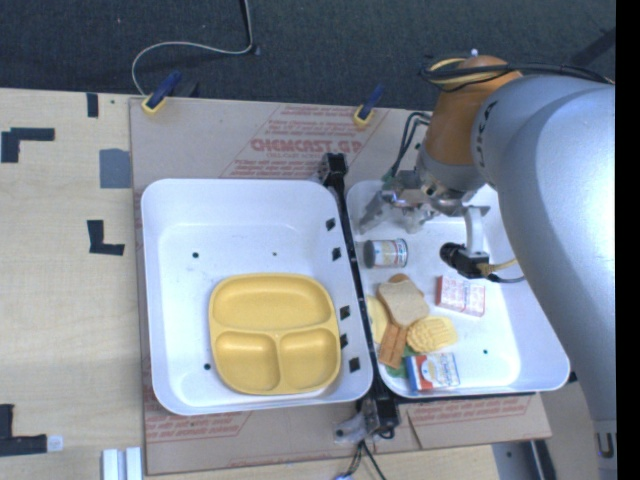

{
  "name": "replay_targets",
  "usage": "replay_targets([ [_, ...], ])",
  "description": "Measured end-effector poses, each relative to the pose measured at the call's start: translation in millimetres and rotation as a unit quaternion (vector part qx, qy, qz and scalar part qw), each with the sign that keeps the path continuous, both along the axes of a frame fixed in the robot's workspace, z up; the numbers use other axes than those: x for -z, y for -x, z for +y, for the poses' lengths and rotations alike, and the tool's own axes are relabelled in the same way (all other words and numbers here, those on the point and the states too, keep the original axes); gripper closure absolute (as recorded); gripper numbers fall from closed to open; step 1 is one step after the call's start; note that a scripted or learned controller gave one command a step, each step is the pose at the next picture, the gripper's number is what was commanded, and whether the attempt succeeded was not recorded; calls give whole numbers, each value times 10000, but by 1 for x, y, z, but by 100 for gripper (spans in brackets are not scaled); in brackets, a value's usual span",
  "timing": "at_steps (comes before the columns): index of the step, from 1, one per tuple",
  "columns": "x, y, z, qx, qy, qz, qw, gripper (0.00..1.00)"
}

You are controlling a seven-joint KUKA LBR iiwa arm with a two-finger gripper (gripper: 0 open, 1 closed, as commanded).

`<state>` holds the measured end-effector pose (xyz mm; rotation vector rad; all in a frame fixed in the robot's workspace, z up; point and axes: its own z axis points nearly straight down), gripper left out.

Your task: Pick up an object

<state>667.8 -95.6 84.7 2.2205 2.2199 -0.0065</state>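
Nearest in the right bin lie a red-and-white carton, toy bread slice and small can, none lifted. Above the can hovers the gripper; whether it is clenched or released I cannot tell, so the approach seems underway, descent next. Farther back, the cardboard reads "CHEMCAST".

One fixed overhead camera, slanted down, mid-distance, covers both shallow white plastic bins; the grey arm with orange band enters from right.
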Motion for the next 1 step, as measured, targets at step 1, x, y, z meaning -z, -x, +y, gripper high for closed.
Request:
replay_targets([
  [1, -1, 66, -1, 2, -16, -15, 10000, 0],
])
